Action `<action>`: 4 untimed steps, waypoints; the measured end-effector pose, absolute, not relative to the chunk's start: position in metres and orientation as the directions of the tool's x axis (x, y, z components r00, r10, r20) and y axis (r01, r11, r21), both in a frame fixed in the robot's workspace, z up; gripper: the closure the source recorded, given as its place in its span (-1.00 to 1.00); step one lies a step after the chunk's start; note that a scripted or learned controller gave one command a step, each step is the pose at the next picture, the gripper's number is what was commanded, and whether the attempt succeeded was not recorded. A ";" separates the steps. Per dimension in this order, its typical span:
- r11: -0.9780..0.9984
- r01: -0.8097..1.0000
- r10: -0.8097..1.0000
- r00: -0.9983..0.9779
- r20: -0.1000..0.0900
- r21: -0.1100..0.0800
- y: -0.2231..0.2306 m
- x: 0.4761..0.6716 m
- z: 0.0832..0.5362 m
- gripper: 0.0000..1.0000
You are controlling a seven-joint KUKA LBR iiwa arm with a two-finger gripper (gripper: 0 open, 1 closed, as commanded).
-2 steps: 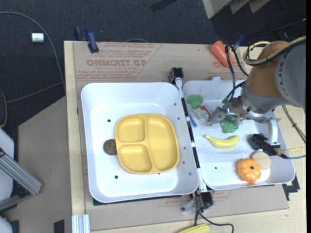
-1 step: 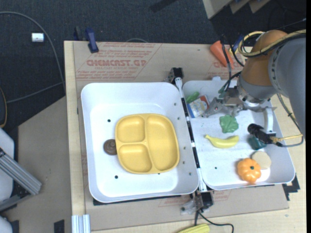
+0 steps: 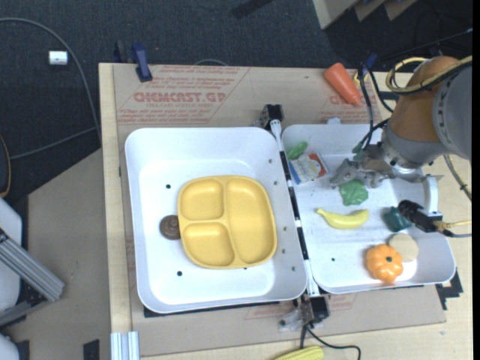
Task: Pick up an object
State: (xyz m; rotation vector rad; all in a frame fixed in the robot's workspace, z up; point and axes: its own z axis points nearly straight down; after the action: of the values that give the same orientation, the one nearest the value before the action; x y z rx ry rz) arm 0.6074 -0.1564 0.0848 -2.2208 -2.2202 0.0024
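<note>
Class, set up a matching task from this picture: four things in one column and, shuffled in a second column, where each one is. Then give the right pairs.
Things
1. yellow divided plate
2. banana
3. orange pumpkin
4. carrot

Places
A. on the bench, outside the bins
B. near front corner of the right bin
C. middle of the left bin
D. middle of the right bin

Pairs: 1-C, 2-D, 3-B, 4-A

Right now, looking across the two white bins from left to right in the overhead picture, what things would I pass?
Brown round disc → yellow plastic divided plate → yellow toy banana → orange toy pumpkin, the last two lying in the right white bin.
</note>
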 end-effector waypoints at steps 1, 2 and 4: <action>0.000 1.000 1.000 0.000 0.000 -0.002 -0.155 0.593 0.085 -1.00; 0.000 1.000 1.000 0.000 0.000 0.002 -0.154 0.595 0.096 1.00; 0.000 1.000 1.000 0.000 0.001 -0.002 -0.143 0.577 0.087 -1.00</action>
State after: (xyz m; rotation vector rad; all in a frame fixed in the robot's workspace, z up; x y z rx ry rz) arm 0.5773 -0.1430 0.0870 -2.2202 -2.2191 0.0013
